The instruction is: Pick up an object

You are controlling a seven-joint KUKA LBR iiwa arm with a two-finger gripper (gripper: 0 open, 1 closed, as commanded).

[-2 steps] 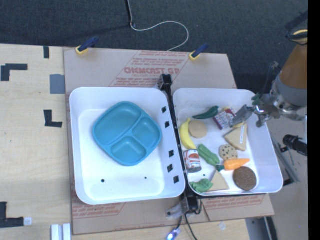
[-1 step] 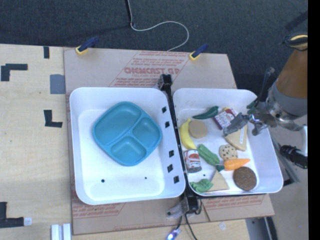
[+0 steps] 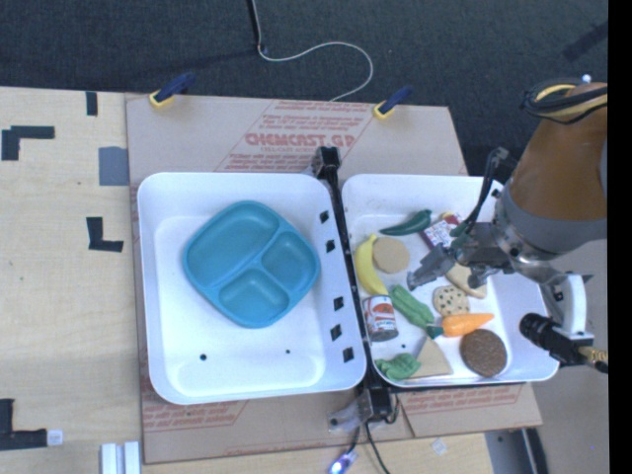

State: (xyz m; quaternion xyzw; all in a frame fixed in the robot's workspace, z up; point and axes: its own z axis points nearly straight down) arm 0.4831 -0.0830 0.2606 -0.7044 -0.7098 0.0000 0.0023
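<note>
— Where the pincer point(image 3: 427, 270) hangs low over the right bin point(image 3: 513, 191), can you tell its state?
— No, it's too blurred to tell. It sits among toy food, just right of the round cracker point(image 3: 390, 256), nothing visibly lifted.
— So the step?
— Probably reaching. Next it needs to settle on one piece, perhaps the cookie point(image 3: 450, 300) or carrot point(image 3: 466, 323).
— Further out?
— Blue plate point(image 3: 252, 263) in the left bin point(image 3: 158, 205). The arm hides part of the right bin.
</note>
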